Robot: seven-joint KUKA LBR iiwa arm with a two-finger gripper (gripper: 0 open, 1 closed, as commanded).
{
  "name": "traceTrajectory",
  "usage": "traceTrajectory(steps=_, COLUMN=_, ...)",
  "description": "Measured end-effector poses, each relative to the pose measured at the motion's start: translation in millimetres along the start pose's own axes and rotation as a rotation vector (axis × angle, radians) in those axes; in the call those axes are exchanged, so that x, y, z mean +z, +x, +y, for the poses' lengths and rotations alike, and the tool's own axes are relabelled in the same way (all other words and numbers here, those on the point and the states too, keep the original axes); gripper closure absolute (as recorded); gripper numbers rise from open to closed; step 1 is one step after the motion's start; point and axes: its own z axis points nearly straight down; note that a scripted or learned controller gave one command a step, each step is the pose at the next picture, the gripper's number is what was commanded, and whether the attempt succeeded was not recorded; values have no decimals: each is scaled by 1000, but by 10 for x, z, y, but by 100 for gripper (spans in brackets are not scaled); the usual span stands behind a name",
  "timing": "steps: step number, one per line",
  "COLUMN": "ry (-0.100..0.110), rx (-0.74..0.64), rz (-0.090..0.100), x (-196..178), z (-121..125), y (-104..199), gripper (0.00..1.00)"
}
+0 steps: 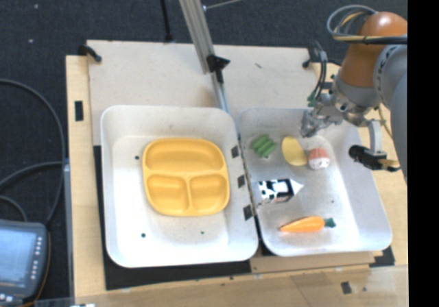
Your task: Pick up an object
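Note:
The right bin (pixel 357 230) holds a green ridged piece (pixel 263 146), a yellow piece (pixel 293 151), a small pink and white piece (pixel 318 157), a black and white carton (pixel 278 190) and an orange carrot (pixel 303 225). My gripper (pixel 313 124) hangs over the bin's far side, just above and behind the pink and white piece. I see nothing between the fingers.
The left bin (pixel 123 237) carries a yellow divided plate (pixel 185 175). A slanted metal pole (pixel 199 31) rises from between the two bins at the back. Black clamps and cables (pixel 370 156) sit at the right bin's right rim.

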Motion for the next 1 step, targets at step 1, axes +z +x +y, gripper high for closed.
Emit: traceTrajectory(steps=1, ry=-3, rx=-3, rz=2, x=-581, z=-37, y=70, gripper=100)
